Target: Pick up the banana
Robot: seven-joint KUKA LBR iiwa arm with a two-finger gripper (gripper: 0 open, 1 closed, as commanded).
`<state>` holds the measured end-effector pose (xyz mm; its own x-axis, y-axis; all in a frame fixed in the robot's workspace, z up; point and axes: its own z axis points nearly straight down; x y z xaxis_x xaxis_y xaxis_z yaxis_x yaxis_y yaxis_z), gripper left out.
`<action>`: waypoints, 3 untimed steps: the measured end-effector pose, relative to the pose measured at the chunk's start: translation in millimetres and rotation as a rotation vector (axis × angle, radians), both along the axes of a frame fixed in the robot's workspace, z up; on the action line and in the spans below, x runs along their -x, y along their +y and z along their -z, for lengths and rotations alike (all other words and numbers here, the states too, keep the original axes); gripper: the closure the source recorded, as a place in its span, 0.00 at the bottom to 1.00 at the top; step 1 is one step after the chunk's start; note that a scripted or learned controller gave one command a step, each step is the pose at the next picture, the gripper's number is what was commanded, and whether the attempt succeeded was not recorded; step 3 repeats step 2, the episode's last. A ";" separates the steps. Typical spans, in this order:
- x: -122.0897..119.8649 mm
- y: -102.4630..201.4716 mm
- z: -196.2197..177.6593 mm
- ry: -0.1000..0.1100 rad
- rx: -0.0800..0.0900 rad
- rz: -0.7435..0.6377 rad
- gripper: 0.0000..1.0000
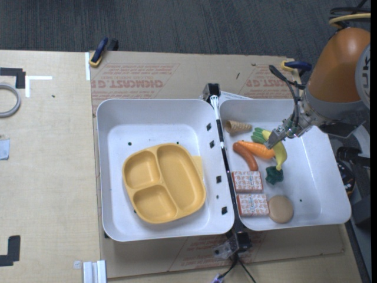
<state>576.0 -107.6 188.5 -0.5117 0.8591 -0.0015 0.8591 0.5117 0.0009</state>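
The yellow banana [280, 154] lies in the right bin [321, 202], near its middle, curving down toward a green broccoli piece [274, 174]. Its upper end reaches under my gripper [281, 134], which hangs at the end of the grey and orange arm coming in from the right. The gripper sits right over that upper end, at or just above it. An orange carrot [253, 150] lies against the banana's left side, and a green vegetable [259, 136] sits just above the carrot.
The right bin also holds a cone-shaped pastry [237, 126], two red-and-white boxes [247, 181] [253, 205] and a tan round bun [281, 209]. A yellow divided plate [164, 183] lies in the left bin [112, 134]. The arm's bulk covers the right bin's far right corner.
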 end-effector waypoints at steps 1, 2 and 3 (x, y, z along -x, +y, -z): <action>48.0 -29.2 96.5 0.002 -0.001 0.132 1.00; -12.9 35.0 -3.6 0.001 0.000 0.206 1.00; -12.9 35.0 -3.6 0.001 0.000 0.206 1.00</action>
